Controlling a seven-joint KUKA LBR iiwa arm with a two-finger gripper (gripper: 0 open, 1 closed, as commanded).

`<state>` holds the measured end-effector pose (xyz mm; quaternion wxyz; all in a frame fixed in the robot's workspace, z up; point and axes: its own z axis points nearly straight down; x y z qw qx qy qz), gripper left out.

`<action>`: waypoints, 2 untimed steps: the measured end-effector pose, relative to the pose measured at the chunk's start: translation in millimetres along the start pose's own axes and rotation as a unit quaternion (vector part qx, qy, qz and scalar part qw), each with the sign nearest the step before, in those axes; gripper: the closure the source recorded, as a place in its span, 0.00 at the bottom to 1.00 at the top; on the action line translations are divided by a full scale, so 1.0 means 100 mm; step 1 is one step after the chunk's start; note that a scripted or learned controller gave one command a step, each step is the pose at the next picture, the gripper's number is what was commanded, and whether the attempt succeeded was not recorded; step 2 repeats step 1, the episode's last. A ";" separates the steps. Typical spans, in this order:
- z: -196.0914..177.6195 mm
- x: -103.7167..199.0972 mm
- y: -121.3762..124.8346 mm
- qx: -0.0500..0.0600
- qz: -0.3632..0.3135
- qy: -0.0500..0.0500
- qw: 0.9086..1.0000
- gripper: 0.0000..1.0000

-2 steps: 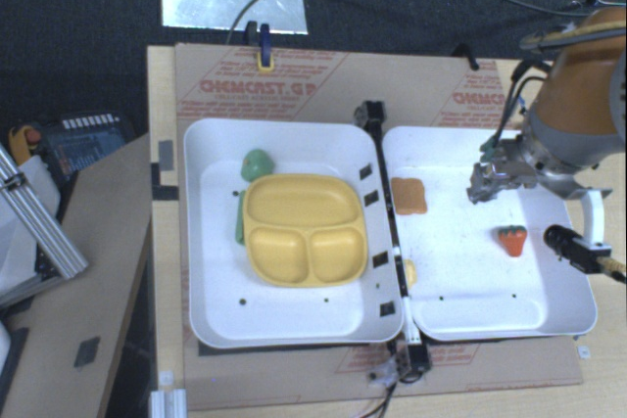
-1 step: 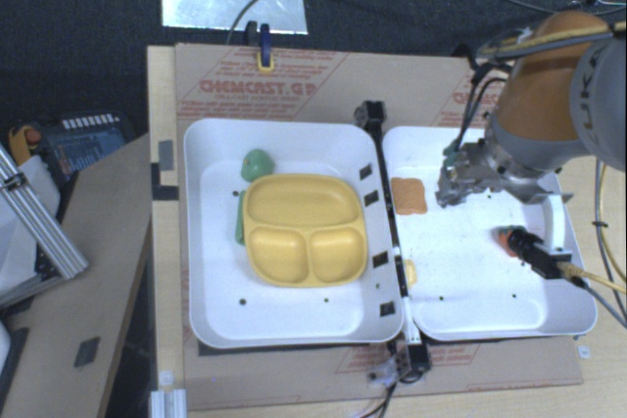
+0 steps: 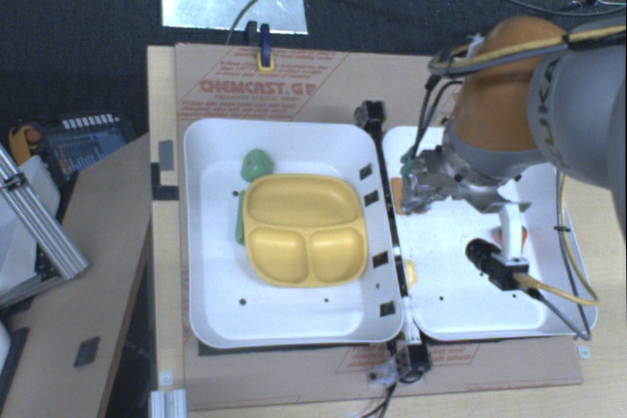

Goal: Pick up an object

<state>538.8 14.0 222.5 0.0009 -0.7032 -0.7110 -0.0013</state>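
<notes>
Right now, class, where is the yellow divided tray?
In the camera view, the yellow divided tray lies in the left white bin, partly covering a green object at its upper-left edge.

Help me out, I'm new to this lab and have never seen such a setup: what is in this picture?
One camera looks down at a slant on a bench with two shallow white bins. The grey and orange robot arm reaches in from the right. Its gripper hangs low over the right bin, near the divider; I cannot tell whether it holds anything. The left bin holds a yellow divided plate with a green object partly under its far edge. A small orange item lies by the gripper.
</notes>
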 end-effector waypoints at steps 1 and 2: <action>-0.07 0.54 -0.09 0.000 0.000 0.000 1.000 1.00; -0.07 0.54 -0.09 0.000 0.000 0.000 1.000 1.00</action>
